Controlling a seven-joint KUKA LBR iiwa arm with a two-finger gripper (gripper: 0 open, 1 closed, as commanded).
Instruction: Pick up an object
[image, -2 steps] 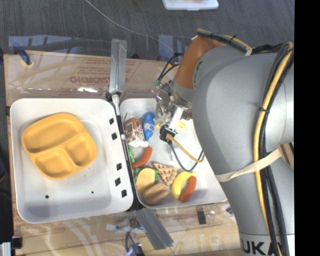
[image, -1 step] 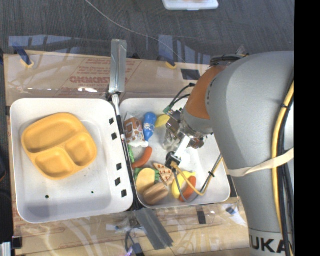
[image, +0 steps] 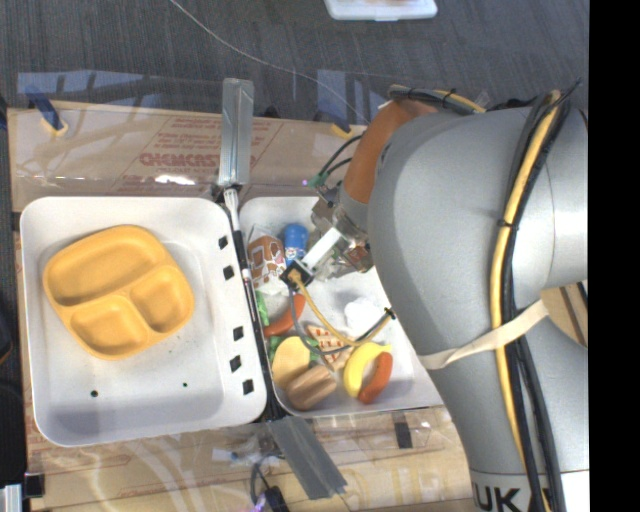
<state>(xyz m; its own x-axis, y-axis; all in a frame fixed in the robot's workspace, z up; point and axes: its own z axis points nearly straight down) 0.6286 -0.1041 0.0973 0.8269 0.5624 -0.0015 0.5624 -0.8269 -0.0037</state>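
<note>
While my grey arm (image: 470, 290) filled the right half of the frame, its orange band (image: 368, 160) showing at upper centre, it reached down over the right bin (image: 262, 215). Left of it lay the other white bin (image: 120, 410), taking up the left half of the table (image: 150, 150) and holding a yellow divided tray (image: 115, 290) in its upper part. My hand (image: 318, 258) hung at centre frame above the upper part of the right bin; whether it was spread or pressed together I could not tell, and I saw nothing between its tips. Under it the objects lay jumbled: a brown patterned packet (image: 264, 262) against the bin's left wall, a blue item (image: 295, 238) just beside it, and lower down a tan bun-like piece (image: 305, 380) touching a yellow and red toy (image: 366, 372). An orange strip (image: 282, 322) lay between packet and bun.
</note>
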